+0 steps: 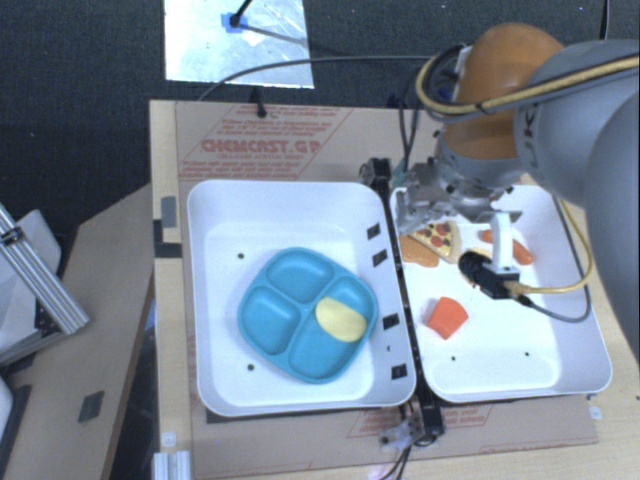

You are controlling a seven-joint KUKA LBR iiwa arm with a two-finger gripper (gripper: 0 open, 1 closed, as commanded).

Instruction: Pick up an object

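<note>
My gripper (430,211) hangs low over the far left part of the right bin (530,363), close to the divider between the bins. Just below it a toy pizza slice (438,235) lies on the bin floor, with an orange rounded piece (420,254) along its near edge. I cannot tell whether the gripper touches the slice. An orange-red wedge (447,315) lies apart, nearer the front of the same bin. A small orange item (523,255) shows to the right of the wrist bracket.
The left bin (220,258) holds a blue divided plate (275,313) with a yellow oval piece (341,320) in its right compartment. The arm's grey and orange body (520,78) looms over the right bin's far side.
</note>
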